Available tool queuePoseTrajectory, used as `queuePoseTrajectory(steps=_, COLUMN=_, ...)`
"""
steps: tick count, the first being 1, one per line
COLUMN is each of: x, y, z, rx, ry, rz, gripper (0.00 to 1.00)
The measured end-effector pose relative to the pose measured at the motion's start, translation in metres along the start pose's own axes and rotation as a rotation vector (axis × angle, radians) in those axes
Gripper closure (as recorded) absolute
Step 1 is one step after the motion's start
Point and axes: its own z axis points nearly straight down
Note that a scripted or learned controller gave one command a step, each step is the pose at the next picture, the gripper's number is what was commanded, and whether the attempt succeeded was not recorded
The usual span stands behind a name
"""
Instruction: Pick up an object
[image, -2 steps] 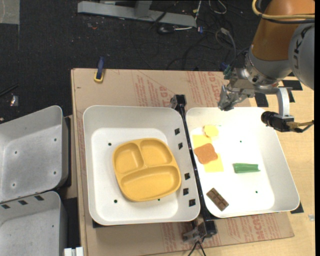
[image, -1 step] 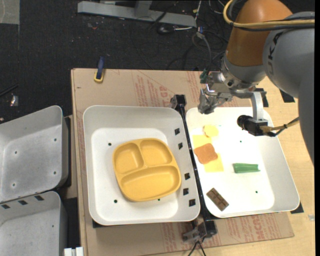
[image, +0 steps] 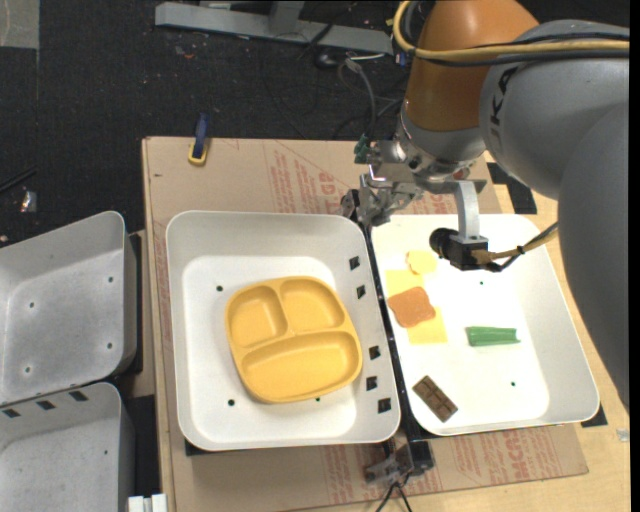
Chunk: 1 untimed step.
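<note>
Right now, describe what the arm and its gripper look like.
The arm is bulky and rounded, with smooth grey shells and a glossy orange band above the wrist. Yellowish cable loops beside the band. Below it sits a silver metal wrist with small fittings and thin wires. The gripper is dark and narrow.

Dark floor with cables; brown cardboard sheet over bench; grey metal trays at left.

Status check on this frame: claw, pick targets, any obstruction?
Claw over the bins' far edge. Green block, orange piece, brown bar lie loose in right bin. No obstruction.
</note>
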Motion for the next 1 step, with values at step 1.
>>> queuePoseTrajectory(steps=1, x=0.0523, y=0.0039, z=0.001, rx=0.0, ry=0.0, rz=0.001, gripper=1.0)
